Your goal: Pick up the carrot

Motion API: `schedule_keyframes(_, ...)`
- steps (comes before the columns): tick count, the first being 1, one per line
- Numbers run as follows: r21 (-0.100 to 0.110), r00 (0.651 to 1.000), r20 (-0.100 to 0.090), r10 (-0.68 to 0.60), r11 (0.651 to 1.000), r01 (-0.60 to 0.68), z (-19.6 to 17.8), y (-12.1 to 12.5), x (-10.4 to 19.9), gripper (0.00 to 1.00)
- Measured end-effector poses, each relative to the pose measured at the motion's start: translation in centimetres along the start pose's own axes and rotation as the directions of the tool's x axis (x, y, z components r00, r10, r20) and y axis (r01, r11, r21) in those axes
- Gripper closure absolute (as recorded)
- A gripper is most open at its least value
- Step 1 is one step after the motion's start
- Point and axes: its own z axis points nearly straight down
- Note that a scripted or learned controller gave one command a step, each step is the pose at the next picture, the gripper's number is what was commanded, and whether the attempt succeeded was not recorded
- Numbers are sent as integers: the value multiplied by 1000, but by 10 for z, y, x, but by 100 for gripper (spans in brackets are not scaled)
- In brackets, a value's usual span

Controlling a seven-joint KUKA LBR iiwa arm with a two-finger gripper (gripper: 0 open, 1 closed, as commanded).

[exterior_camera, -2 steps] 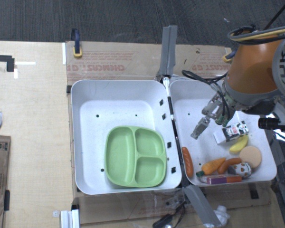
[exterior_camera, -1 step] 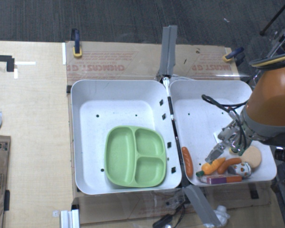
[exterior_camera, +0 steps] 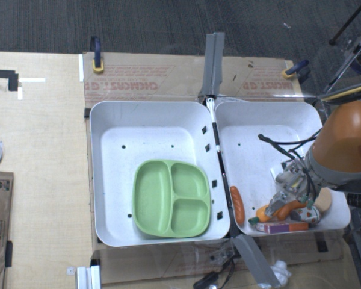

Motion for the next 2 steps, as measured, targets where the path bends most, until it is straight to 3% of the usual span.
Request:
schedule_keyframes(1, 0, 1000, 2, 4, 1000, -4, -6, 0, -1, 100)
schedule_keyframes(2, 2, 870, -12, -492, 871, 492, -91, 58, 43, 100)
